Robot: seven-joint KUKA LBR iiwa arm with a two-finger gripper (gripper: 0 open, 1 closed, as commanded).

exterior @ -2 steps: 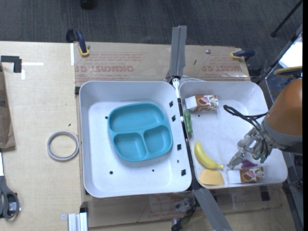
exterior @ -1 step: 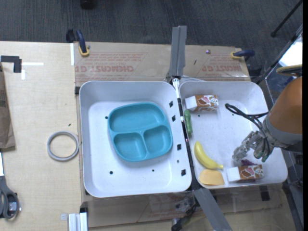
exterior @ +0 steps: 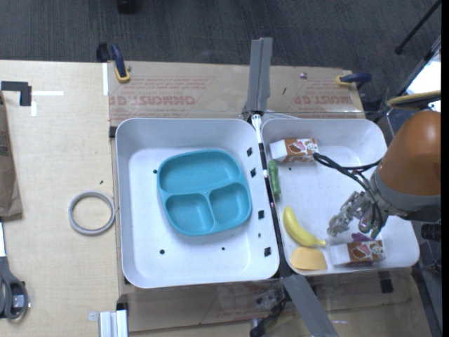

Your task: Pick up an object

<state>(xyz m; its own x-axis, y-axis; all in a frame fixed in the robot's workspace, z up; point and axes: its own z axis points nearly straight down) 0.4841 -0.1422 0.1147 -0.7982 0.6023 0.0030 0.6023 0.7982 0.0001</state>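
Two white bins (exterior: 126,209) sit side by side on the counter (exterior: 56,153), and the gripper (exterior: 354,220) hovers open and empty in the right one, near a curved yellow banana (exterior: 300,229). I judge this as the approach step: next it must lower over one object and close. A glossy box (exterior: 365,251) lies just beside the gripper.

Fixed overhead camera, slanted (both bins (exterior: 140,209))
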